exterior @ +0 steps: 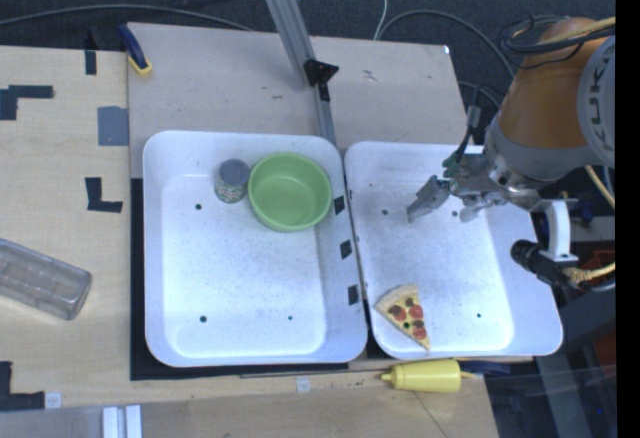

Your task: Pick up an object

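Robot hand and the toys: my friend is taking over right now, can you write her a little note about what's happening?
Hand: open, holding nothing, above the upper part of the right bin.
Things: pizza slice toy lies near the front left corner of the right bin. Green bowl sits in the upper part of the left bin, with a small grey can right beside it on its left. A yellow bottle lies on the bench just in front of the right bin.
Done: nothing is picked up.
Left: choose an object, probably the pizza slice since it is in the hand's bin, lower, close, lift.
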You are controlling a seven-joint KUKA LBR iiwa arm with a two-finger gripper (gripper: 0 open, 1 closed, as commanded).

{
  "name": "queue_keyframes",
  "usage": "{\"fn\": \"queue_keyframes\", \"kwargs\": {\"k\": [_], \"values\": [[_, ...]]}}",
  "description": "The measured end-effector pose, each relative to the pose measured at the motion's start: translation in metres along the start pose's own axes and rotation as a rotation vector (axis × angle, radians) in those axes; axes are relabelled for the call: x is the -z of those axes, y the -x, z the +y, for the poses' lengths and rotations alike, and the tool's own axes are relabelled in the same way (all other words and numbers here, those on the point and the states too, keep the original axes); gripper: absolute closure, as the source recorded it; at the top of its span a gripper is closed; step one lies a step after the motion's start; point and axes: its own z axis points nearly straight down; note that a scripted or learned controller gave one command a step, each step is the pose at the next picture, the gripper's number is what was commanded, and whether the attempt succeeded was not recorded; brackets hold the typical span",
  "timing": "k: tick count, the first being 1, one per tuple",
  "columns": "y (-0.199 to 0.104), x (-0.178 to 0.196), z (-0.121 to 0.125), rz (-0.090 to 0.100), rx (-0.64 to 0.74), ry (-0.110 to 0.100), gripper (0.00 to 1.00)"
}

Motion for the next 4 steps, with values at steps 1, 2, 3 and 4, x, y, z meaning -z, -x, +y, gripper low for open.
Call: {"fn": "queue_keyframes", "kwargs": {"k": [1, 2, 3, 4], "values": [[0.000, 0.000, 0.000, 0.000, -0.001, 0.000, 0.00], [-0.003, -0.055, 0.009, -0.001, 0.000, -0.005, 0.00], [0.000, -0.116, 0.013, -0.001, -0.001, -0.006, 0.00], [0.000, -0.139, 0.014, -0.002, -0.001, 0.002, 0.00]]}}
